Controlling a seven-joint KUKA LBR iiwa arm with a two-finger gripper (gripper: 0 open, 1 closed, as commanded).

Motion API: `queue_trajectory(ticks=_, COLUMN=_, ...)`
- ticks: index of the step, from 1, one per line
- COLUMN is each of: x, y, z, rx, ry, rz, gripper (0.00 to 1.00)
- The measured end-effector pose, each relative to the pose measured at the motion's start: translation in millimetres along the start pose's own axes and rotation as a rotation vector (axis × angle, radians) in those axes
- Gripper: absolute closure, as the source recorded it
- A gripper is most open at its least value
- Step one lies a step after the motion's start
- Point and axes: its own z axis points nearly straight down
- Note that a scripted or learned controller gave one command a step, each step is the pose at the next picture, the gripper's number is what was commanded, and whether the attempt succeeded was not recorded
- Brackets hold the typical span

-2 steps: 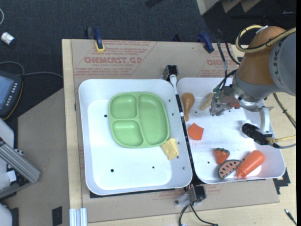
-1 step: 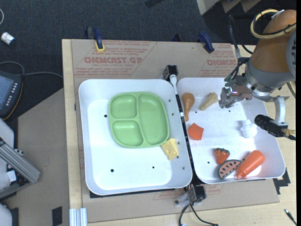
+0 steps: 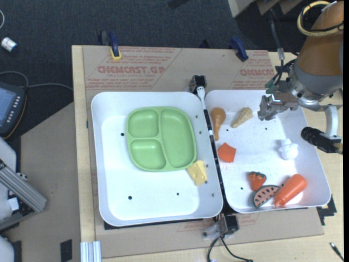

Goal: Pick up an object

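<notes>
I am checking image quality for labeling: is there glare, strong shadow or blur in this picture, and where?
Camera view: lighting is bright and even; the white bins look nearly overexposed, so the small white object almost blends into the right bin's floor. Shadows are soft and short, for example under the green plate. The gripper and arm look slightly soft, the toys reasonably sharp.

The 2 bins [image 3: 109, 146] are showing plain white, dotted with a few small black specks. The 3-compartment plate [image 3: 161, 138] is showing pale green, with a pale yellow cheese wedge [image 3: 198, 172] at its corner. The toy carrot [image 3: 290, 189] is glowing orange, the block [image 3: 226, 153] orange-red, the pear [image 3: 217, 116] tan. The watermelon slice [image 3: 265, 195] is showing red flesh with dark seeds and a dark rind.
</notes>
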Motion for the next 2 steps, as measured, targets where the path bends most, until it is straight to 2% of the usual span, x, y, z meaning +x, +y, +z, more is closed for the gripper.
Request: queue_trajectory(ticks=2, x=101.2, y=-48.0, z=-7.2, rx=0.010, ry=0.004, rz=-0.005, gripper=1.00)
